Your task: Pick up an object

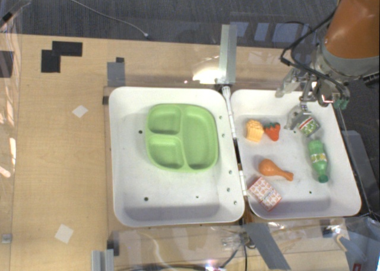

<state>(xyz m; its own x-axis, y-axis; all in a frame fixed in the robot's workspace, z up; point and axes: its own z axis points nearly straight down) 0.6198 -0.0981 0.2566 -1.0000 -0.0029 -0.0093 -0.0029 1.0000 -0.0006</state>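
Note:
The right bin point(341, 201) holds several small items. A small can with a red and green label point(309, 126) lies near the bin's far right. A green bottle point(318, 159) lies just in front of the can. A yellow toy point(254, 131) and a red fruit point(273, 131) sit side by side in the middle. An orange drumstick point(275, 170) and a red-and-white patterned box point(264, 193) lie nearer the front. My gripper point(301, 111) hangs at the far right of this bin, its tip right at the can's upper left edge. Whether it touches the can is unclear.
The left bin point(127, 204) carries a green divided plate point(181, 137) at its middle. A metal post point(228, 50) rises at the far end of the wall between the two bins. The arm's orange band point(356, 23) looms over the right bin's far right corner.

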